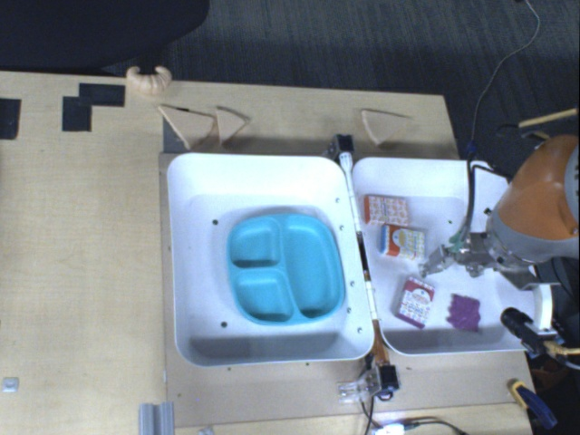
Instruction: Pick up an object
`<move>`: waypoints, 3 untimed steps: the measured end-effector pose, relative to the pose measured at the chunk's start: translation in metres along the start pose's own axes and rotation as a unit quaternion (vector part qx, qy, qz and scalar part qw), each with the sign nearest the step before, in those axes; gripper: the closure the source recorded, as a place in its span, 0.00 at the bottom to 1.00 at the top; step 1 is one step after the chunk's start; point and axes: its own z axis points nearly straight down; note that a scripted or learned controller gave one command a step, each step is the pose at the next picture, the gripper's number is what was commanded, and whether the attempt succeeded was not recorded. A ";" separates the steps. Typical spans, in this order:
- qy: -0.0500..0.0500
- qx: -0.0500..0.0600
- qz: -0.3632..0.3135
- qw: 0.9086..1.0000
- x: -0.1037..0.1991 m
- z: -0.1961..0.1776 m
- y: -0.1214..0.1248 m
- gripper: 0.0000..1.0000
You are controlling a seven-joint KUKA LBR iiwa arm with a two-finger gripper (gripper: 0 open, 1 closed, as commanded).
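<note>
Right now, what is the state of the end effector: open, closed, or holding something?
End effector: open, holding nothing, low over the right bin beside the small cartons.

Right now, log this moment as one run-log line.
gripper: over right bin, nothing visibly held | nearest: small carton | purple object: untouched | left bin: blue divided tray

Fixed overhead camera, slanted down, both bins [181, 270] framed

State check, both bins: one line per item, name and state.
blue divided tray: flat in left bin, compartments bare
top carton: lying flat, right bin
middle carton: lying flat, beside the gripper
red-topped carton: lying flat, tilted
purple piece: loose on the bin floor
gripper: low over right bin, holding nothing
</note>
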 end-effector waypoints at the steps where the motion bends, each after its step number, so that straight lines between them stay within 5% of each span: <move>1: -0.003 0.003 0.003 1.000 0.041 0.023 -0.021 0.00; 2: -0.002 0.000 0.002 1.000 0.043 0.010 -0.018 1.00; 3: -0.002 0.000 0.002 1.000 0.042 0.010 -0.018 0.00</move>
